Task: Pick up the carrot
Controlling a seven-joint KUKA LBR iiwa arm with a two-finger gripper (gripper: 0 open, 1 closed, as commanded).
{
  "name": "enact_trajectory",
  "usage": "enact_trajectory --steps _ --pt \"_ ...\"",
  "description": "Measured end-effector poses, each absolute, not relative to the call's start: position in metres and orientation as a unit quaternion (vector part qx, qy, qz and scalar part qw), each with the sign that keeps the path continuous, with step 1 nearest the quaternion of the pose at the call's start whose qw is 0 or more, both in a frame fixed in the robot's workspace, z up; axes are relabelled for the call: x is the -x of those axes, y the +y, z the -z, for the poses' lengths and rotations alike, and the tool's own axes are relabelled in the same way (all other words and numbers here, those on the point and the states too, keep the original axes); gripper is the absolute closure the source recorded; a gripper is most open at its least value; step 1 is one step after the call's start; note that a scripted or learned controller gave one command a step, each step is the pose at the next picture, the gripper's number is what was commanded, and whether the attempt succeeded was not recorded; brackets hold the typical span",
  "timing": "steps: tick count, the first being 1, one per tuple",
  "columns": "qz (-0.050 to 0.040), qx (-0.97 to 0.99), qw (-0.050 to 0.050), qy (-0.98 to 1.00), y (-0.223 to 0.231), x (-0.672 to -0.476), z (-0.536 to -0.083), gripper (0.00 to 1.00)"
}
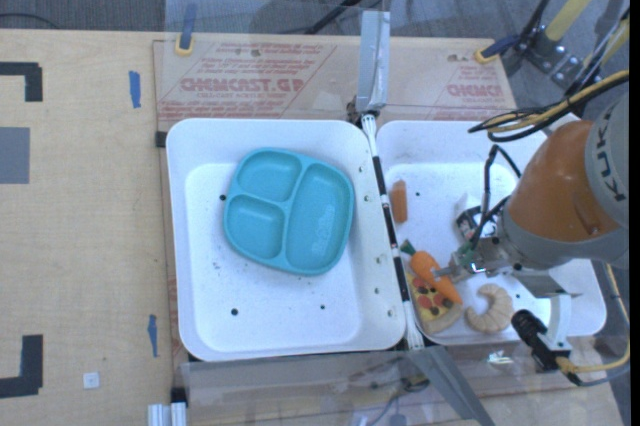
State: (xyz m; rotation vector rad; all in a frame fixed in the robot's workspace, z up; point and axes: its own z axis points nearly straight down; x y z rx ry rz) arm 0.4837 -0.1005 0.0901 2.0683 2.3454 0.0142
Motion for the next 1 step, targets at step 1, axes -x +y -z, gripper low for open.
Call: enact_trajectory --steps 1 --pt "-0.0057 -0.728 0.005 0.686 -0.1012 -0.4837 -0.0897 1.00"
